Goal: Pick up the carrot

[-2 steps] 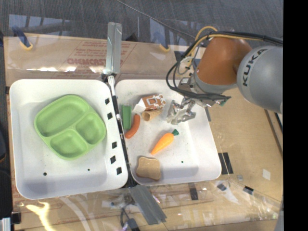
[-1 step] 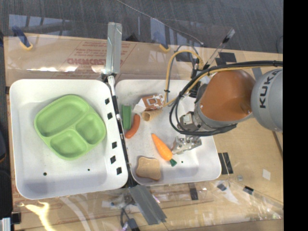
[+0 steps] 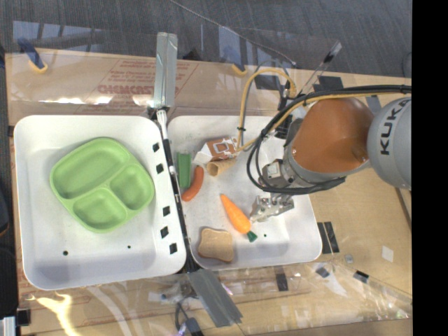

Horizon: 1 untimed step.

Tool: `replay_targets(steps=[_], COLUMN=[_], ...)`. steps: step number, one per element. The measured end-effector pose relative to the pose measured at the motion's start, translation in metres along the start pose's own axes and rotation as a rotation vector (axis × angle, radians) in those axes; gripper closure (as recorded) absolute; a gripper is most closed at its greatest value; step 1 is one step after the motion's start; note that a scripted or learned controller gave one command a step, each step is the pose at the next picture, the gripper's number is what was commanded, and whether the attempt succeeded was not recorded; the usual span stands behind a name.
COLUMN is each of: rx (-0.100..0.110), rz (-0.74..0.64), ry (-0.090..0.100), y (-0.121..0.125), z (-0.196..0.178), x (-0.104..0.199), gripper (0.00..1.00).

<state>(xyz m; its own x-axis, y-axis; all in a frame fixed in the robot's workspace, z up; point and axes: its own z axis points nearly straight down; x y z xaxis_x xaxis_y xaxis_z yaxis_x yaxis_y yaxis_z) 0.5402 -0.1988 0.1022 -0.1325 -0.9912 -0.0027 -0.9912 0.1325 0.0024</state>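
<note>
Two white bins sit side by side on the surface, and the carrot [image 3: 236, 215] lies in the right bin [image 3: 297, 247], the gripper [image 3: 271, 207] poised just right of it for a grasp, its closure impossible to tell.

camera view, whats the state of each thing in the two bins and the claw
carrot: lying flat in the right bin, green end toward the near wall, not between the claw's tips
claw: low over the right bin, just right of the carrot
sausage: lying flat by the divider
green stick: lying beside the sausage
bread piece: flat near the front wall
green plate: right way up in the left bin
</note>
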Motion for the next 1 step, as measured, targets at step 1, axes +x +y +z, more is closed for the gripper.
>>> replay_targets(steps=[1], rx=[0.001], rz=[-0.007], ry=[-0.002], y=[-0.0012], z=[-0.0098], x=[-0.0034], gripper=[1.00])
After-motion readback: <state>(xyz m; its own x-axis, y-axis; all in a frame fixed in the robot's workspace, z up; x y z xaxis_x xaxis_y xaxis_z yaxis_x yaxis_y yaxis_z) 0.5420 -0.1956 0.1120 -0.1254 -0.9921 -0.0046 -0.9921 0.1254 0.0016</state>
